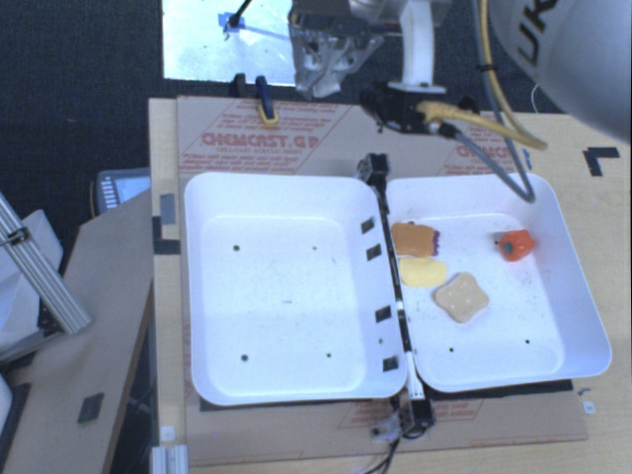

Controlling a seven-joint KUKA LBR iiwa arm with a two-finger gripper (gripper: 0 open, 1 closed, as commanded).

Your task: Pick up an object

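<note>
Several small food-like objects lie in the right bin (578, 324). An orange-brown piece with a purple edge (415, 239) sits near the bin's left wall. Just below it lies a pale yellow slice (423, 273). A tan toast-shaped piece (461, 297) rests a little lower and to the right. A red-orange pepper-like object (513, 245) is at the bin's upper right. My gripper (321, 79) hangs high at the top of the camera view, above the bench's far edge and well away from both bins, with nothing visible between its fingers.
The left bin (197, 294) sits beside the right one, joined by a black hinged divider (387, 275). A brown board (267, 141) lies under both bins. A yellow cable (484, 121) runs over the bench behind the right bin.
</note>
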